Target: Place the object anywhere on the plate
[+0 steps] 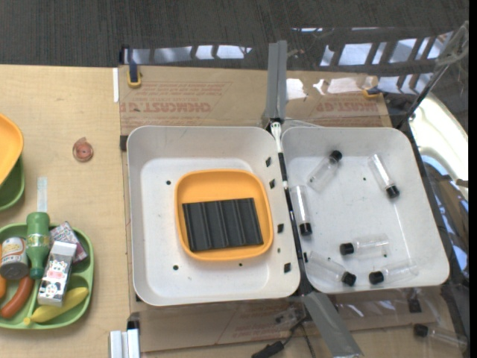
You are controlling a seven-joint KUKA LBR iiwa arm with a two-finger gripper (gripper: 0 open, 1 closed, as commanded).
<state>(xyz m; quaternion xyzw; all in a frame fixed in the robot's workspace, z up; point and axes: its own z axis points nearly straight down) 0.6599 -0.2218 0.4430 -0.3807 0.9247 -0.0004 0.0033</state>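
An orange square plate (223, 180) with rounded corners lies in the middle of the left white bin (149, 222). On it rests a flat black ridged slab (223, 224), covering most of the plate's floor and sitting slightly toward its near edge. Several clear vials with black caps lie scattered in the right white bin (421, 200), among them one vial (326, 168) at the back, another vial (384, 175) at the back right and a third vial (301, 211) along the left wall.
On the wooden bench at left stands a green tray (78, 293) of toy food, with an orange bowl (7, 151) at the frame's edge and a small pink disc (83, 151). Cardboard (194, 99) lies behind the bins.
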